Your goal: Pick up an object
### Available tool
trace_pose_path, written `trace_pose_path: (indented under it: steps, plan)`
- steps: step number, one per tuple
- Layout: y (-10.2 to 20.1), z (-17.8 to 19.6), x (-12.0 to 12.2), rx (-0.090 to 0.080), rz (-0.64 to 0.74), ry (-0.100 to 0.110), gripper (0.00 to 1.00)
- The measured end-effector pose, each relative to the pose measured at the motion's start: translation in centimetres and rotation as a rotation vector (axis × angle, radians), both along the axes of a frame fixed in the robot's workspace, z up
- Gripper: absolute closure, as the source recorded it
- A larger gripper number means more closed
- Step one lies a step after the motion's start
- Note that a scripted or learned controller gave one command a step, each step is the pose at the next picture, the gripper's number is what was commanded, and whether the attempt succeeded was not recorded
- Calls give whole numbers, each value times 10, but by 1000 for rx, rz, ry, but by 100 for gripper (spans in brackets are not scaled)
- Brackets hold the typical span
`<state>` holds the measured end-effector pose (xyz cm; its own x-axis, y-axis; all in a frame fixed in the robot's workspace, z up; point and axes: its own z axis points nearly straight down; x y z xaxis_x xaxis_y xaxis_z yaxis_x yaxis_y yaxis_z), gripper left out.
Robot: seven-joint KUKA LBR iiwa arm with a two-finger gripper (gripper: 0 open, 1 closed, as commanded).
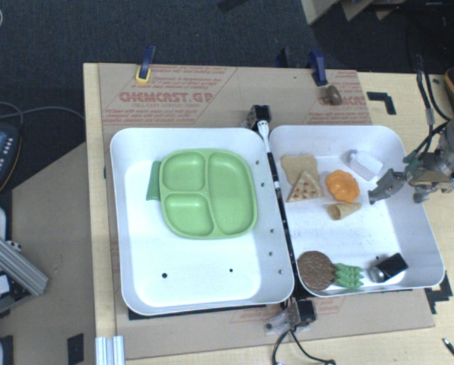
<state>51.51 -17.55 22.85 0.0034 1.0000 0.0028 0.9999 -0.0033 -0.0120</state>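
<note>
The right bin holds toy food: a tan bread slice, a pizza wedge, an orange fruit, a small tan piece, a white block, a brown round cookie, a green leafy piece and a black object. My gripper hangs over the right bin's right side, to the right of the orange fruit and a little below the white block. It is open, with bare bin floor between its fingers.
The left bin holds a green divided plate. A ridge separates the two bins. Clamps sit at the board's far edge. Cables hang near the arm at the right.
</note>
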Motion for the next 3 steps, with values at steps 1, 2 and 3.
trace_pose_path:
  steps: [1, 2, 3]
  plan:
    - [0, 6, 3, -3, 3, -12, 0]
    - [9, -54, 0, 0, 4, -4, 0]
    - [15, -108, 8, 0, 4, -5, 0]
